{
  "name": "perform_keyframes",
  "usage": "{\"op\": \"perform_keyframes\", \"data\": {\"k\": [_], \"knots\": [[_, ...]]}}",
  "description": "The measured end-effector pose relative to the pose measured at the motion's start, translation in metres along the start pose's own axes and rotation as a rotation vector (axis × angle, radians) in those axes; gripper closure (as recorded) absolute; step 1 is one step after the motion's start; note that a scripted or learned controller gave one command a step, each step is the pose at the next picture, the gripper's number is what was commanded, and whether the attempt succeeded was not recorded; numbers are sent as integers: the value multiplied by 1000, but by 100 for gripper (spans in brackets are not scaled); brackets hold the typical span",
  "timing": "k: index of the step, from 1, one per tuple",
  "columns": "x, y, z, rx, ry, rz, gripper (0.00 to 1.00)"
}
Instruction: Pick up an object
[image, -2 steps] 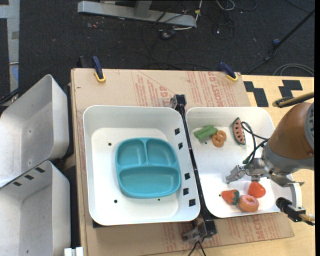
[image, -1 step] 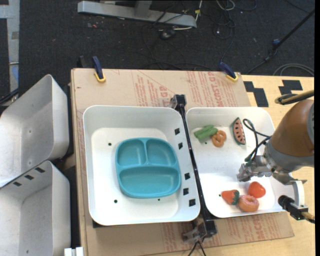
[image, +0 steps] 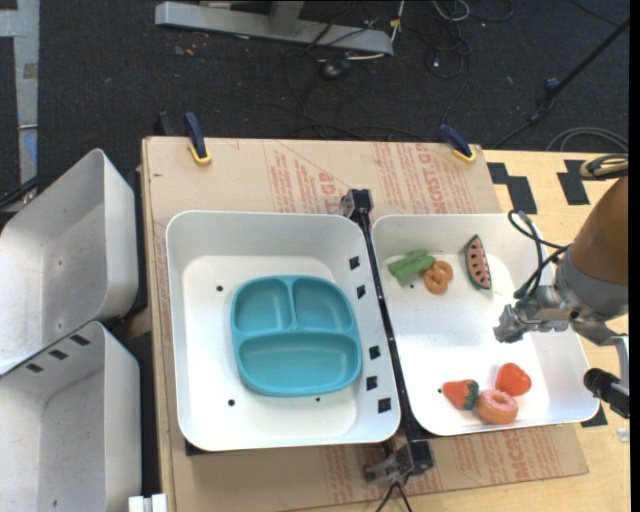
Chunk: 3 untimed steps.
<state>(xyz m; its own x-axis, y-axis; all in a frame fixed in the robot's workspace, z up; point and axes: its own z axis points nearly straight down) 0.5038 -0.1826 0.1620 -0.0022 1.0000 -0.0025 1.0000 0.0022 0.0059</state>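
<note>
The right bin (image: 440, 330) holds several toy foods. A green piece (image: 409, 265) and an orange pretzel (image: 437, 277) lie at its far left, with a watermelon slice (image: 477, 262) beside them. Near the front lie a carrot-like orange piece (image: 461, 393), a pink doughnut (image: 497, 406) and a red pepper (image: 513, 379). My gripper (image: 511, 327) hangs over the bin's right side, just above the red pepper and apart from it. Nothing shows between its fingers.
The left bin (image: 200, 300) holds a teal divided plate (image: 296, 335). Two more white bins (image: 60, 260) stand off the bench at the left. Blue-and-yellow clamps (image: 198, 140) grip the cardboard's far edge. The arm (image: 605, 250) comes in over the right bin's right rim.
</note>
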Motion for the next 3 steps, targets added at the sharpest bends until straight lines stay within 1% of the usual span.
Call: {"op": "perform_keyframes", "data": {"k": [1,2,3], "knots": [[0,6,-43,0,0,-1,100],[3,-2,-94,-1,0,-1,100],[55,8,-92,5,4,-5,100]]}}
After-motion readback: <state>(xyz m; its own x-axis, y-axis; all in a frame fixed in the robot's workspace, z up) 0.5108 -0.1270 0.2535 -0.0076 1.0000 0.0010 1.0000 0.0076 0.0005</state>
